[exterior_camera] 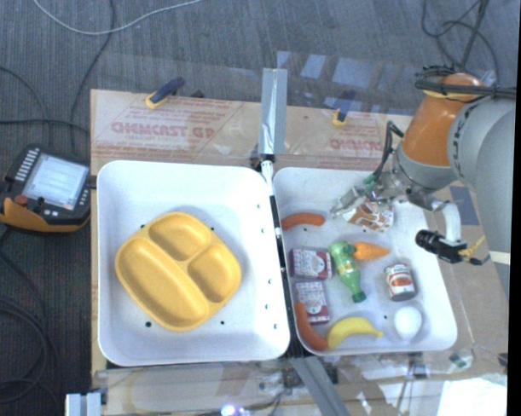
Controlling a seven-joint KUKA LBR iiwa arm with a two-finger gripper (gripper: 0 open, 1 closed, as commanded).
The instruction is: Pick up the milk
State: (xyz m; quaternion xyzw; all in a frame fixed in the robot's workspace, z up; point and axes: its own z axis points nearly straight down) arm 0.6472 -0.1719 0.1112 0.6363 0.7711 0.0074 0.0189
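milk [311,263] sits below-left of gripper [360,198], well apart.
carton long axis approx left-right; can't tell gripper state.

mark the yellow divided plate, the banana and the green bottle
yellow divided plate [178,269]: camera view, middle ridge.
banana [352,331]: camera view, mid-curve.
green bottle [347,264]: camera view, body.

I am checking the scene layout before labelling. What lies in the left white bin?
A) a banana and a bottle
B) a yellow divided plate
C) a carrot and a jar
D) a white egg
B: the yellow divided plate lies in the left white bin, while the banana, the green bottle and the carrot lie in the right bin.
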